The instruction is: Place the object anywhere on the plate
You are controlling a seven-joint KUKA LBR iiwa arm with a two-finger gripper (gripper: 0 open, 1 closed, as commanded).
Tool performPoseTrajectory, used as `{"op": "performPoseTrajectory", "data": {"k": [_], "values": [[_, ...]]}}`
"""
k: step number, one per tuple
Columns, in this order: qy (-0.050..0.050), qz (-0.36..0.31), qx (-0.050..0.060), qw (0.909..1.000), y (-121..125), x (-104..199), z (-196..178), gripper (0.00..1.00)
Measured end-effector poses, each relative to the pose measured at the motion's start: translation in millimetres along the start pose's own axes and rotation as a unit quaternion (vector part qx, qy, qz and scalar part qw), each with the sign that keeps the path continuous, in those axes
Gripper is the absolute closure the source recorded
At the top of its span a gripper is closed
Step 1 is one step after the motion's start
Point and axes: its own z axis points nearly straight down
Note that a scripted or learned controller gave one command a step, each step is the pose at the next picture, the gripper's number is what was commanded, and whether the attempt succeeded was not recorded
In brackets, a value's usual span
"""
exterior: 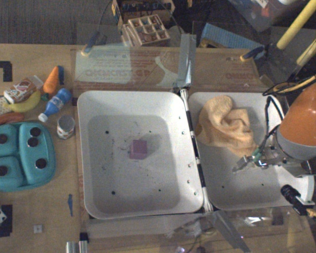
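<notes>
wooden bench [37, 62], two white bins [95, 115], teal tray [18, 154]

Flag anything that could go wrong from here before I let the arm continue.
1. The gripper sits in the right bin beside the crumpled tan cloth; a blind grasp may snag or drag the cloth.
2. The purple block lies in the left bin, across the divider from the gripper.
3. I can't identify a plate in either bin.

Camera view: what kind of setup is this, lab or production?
Likely a robot manipulation lab bench: two white bins, scattered toy props like a toy carrot, and an orange-banded arm over a crumpled cloth.
</notes>
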Motion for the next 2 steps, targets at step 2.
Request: {"op": "performPoseTrajectory", "data": {"k": [2], "values": [[-0.002, 0.240, -0.004, 0.9709, -5.4, 42.8, 20.5, 0.00]]}}
